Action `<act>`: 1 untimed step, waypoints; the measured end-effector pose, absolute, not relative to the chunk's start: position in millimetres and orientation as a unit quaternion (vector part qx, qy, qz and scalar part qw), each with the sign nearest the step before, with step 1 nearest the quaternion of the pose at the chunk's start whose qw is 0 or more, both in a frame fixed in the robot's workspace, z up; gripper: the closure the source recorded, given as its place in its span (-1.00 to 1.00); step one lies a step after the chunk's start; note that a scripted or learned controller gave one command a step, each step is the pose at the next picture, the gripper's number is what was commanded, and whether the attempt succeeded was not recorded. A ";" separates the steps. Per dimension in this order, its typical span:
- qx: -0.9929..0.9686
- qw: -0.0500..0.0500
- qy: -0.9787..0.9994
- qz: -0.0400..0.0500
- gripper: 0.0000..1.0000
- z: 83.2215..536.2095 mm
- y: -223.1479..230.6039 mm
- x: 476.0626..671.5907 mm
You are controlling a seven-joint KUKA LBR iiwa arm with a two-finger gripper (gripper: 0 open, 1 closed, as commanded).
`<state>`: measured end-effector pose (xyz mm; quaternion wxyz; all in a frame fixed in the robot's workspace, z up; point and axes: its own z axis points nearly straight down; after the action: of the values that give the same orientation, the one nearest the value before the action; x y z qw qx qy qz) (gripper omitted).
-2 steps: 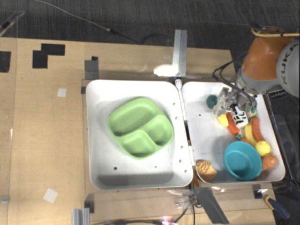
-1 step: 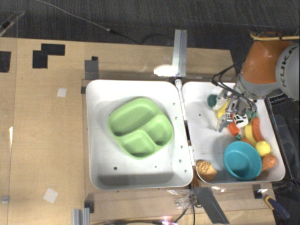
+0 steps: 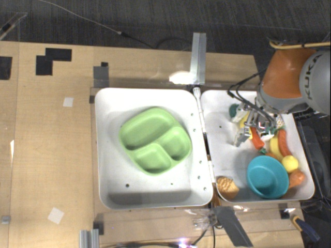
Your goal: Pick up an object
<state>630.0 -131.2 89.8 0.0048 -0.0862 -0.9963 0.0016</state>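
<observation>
End effector [image 3: 250,129] is down in the right bin [image 3: 222,154], finger state impossible to tell. The orange carrot [image 3: 257,139] lies right under it, long axis slanting toward the desk's front-right corner, beside the blue bowl [image 3: 267,176].

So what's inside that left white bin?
A green divided plate lies tilted in the left bin. Whatever might be under the plate is covered.

Two white bins [image 3: 150,99], one green divided plate [image 3: 155,140], one teal bowl [image 3: 267,176], one bread roll [image 3: 227,186].
</observation>
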 end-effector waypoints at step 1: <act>-0.084 -0.012 -0.996 0.002 1.00 106.1 -129.4 638.2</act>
<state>638.2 -129.4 106.1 -0.0123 -0.0842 -0.9964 0.0018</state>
